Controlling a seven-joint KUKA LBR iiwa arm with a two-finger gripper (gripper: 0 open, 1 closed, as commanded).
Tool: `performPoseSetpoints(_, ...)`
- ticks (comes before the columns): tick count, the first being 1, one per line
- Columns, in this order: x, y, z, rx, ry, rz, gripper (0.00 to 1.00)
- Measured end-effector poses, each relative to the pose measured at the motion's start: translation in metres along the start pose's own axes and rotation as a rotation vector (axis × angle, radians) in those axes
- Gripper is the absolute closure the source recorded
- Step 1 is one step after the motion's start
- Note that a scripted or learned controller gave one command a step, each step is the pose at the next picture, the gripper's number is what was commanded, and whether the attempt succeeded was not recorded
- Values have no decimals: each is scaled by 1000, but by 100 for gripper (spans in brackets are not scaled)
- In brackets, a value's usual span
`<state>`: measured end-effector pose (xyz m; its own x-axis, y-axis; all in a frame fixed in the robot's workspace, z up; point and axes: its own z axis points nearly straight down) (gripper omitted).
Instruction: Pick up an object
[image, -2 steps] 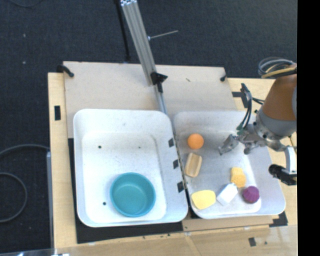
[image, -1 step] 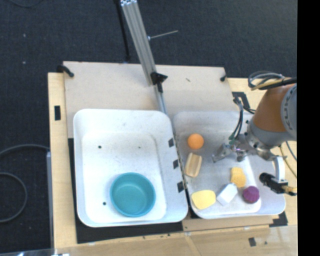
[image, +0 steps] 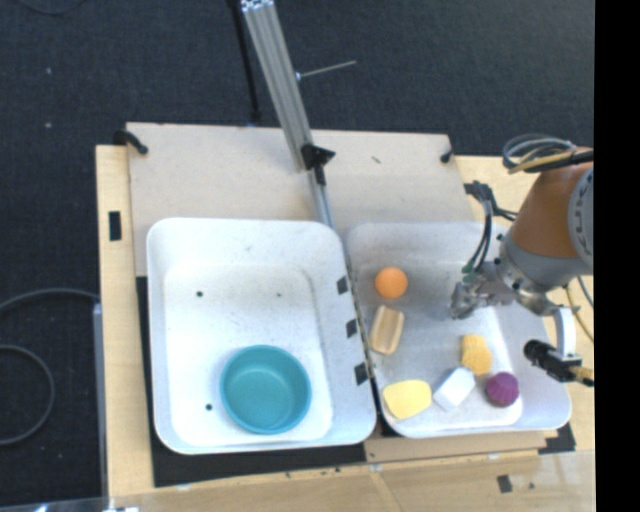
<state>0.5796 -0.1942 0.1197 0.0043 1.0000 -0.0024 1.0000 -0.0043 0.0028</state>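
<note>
Bowl (image: 265, 388) in left bin (image: 170, 250); ball (image: 391, 283) in right bin (image: 420, 240).

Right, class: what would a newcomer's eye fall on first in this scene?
Probably the teal bowl, alone in the left bin near its front. Next, the small bright things in the right bin: an orange ball towards the middle and a purple ball at the front right corner, with the end effector hanging above them.

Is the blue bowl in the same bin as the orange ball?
No, the blue bowl sits in the left bin, while the orange ball lies in the right bin.
</note>
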Motion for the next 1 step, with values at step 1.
performPoseSetpoints(1,-11,7,-58,-5,-1,-1,100)
